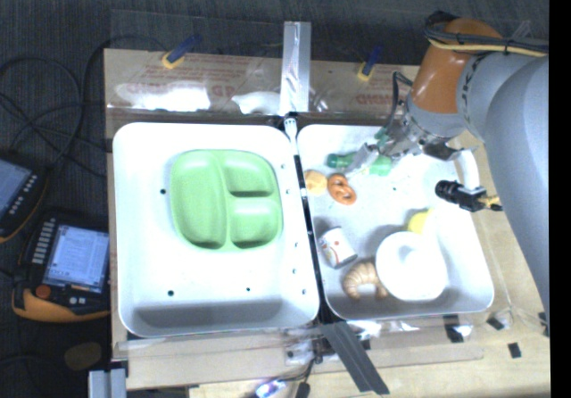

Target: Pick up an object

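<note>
Two white bins sit side by side on a cardboard-topped bench; the left bin (134, 236) holds a green tray (225, 198). At upper right of the frame, the gripper (382, 148) hangs low over a green toy (357, 161) in the right bin (473, 253), apparently mid-approach. Whether the jaws are apart, I cannot tell. The toy's long axis runs left to right; the next move calls for straddling it.

The grey arm (522, 146) comes in from the right, its bulk filling that side of the bench, with the orange band (442, 75) bent over near the far right corner. From there the wrist slants down and leftward, and the gripper (370, 155) sits low at the far end of the right-hand side.
</note>
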Robot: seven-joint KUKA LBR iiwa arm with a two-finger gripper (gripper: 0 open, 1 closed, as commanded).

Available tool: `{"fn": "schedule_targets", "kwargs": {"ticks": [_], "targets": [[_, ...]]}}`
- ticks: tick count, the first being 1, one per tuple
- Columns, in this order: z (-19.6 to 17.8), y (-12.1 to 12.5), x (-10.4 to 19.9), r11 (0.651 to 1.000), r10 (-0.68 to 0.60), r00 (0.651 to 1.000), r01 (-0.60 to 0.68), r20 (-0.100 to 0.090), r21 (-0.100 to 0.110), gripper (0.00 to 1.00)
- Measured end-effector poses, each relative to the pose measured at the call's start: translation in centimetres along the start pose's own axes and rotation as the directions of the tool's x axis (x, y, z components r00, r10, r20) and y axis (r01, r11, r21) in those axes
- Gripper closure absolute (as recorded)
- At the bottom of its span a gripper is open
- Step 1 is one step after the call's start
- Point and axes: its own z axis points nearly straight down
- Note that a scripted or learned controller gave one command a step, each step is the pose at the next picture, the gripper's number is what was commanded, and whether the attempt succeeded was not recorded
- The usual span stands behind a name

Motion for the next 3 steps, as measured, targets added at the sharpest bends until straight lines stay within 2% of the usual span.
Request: {"fn": "schedule_targets", "kwargs": {"ticks": [1,2,3], "targets": [[-0.9,0.0,0.0,1.000,-0.002,1.000,0.002,-0.001,0.004,1.00],[-8.5,-1.2,3.3,1.000,0.028,1.000,-0.028,-0.005,0.007,1.00],[-9.4,0.3,8.9,0.971,0.239,0.971,-0.239,-0.004,0.014,1.00]]}}
